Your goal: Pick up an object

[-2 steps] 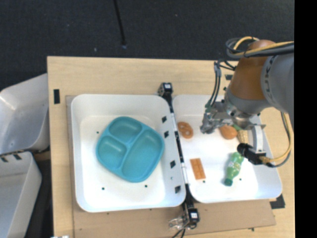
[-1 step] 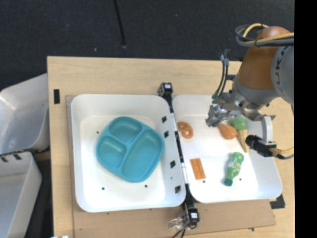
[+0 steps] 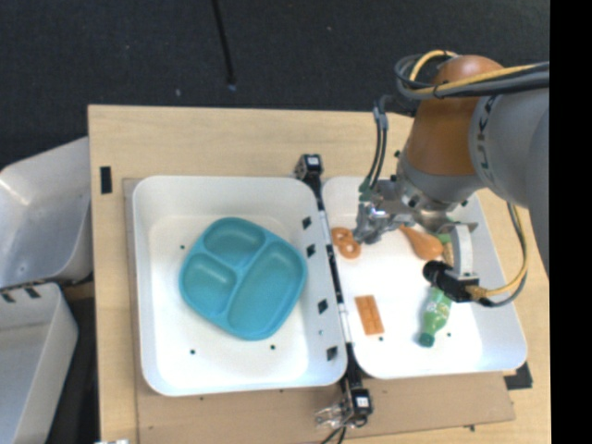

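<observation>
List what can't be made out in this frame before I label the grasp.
- Gripper: the wrist above covers it in the camera view, so contact with the orange object is unclear.
- Tan object: upper end hidden under the arm.
- Green bottle: top crossed by a black cable fitting.
- Right bin: far side hidden by the arm.

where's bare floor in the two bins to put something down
Left bin: bare strips along its near wall and left wall, around the blue divided plate in the middle. Right bin: a bare patch at the near right corner, and between the orange block and green bottle. The far half is crowded by the gripper and orange pieces.
</observation>
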Tool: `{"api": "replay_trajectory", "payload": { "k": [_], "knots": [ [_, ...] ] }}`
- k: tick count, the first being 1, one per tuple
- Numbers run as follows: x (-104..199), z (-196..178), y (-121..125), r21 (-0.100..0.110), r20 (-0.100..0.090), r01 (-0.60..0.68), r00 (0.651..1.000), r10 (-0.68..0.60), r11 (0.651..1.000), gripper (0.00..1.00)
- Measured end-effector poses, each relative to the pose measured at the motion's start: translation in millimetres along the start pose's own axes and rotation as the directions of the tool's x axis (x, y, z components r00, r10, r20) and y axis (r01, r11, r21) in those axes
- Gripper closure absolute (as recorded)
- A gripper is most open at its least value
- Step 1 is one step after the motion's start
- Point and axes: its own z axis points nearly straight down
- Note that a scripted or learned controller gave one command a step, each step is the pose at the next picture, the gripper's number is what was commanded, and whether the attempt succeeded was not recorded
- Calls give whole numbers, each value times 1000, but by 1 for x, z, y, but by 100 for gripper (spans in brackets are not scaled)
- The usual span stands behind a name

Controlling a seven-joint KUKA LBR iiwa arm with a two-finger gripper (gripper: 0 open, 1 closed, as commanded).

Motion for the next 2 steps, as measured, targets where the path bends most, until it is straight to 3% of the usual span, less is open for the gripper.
{"api": "replay_trajectory", "payload": {
  "k": [1, 2],
  "knots": [
    [49, -20, -6, -3, -1, 2, 1000, -2, 1000, 100],
    [104, -15, -17, 0, -1, 2, 1000, -2, 1000, 100]
  ]
}}
